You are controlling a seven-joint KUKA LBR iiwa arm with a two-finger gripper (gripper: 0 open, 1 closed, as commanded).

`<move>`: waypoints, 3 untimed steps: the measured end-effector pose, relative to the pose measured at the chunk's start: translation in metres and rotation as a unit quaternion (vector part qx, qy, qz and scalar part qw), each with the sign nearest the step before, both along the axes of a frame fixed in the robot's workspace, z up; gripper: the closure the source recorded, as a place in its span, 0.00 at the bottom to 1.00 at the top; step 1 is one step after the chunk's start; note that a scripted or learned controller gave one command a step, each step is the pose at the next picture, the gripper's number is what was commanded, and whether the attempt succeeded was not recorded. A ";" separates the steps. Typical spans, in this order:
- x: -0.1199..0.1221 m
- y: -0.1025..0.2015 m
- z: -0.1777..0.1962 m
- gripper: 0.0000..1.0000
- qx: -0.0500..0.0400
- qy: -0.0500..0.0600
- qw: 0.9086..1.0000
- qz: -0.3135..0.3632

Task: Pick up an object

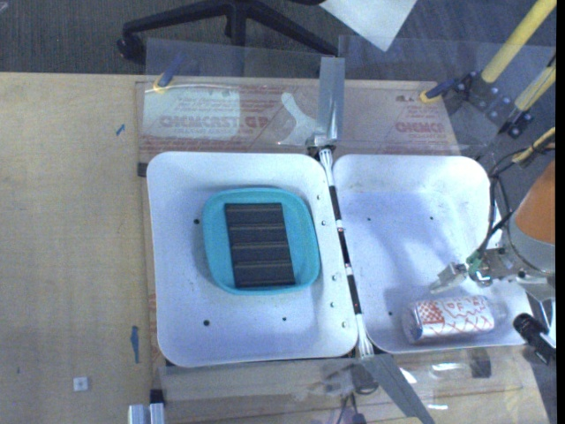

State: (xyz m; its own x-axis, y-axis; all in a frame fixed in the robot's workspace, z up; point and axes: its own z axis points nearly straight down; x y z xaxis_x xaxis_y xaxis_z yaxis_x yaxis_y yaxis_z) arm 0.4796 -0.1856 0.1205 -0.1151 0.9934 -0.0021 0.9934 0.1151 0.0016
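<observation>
Red-white can [450,317], label perhaps unreadable

Teal dish [216,237] with dark ribbed insert [259,245]; red-and-white patterned can [450,316].

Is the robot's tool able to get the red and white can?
Probably yes. The can lies on its side in the right bin, with nothing on top of it. The tool is just above it in the view, apart from it.

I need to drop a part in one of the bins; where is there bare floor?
The right bin is bare across its far half. Its near edge is crowded by the can and gripper. In the left bin, only margins around the teal dish are free.
</observation>
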 end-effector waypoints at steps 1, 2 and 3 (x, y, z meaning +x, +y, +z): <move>0.002 0.088 -0.033 0.00 0.000 -0.003 0.993 0.116; 0.000 -0.035 0.008 0.00 0.001 0.001 0.999 -0.043; 0.003 0.078 0.030 0.00 0.002 0.002 0.998 -0.065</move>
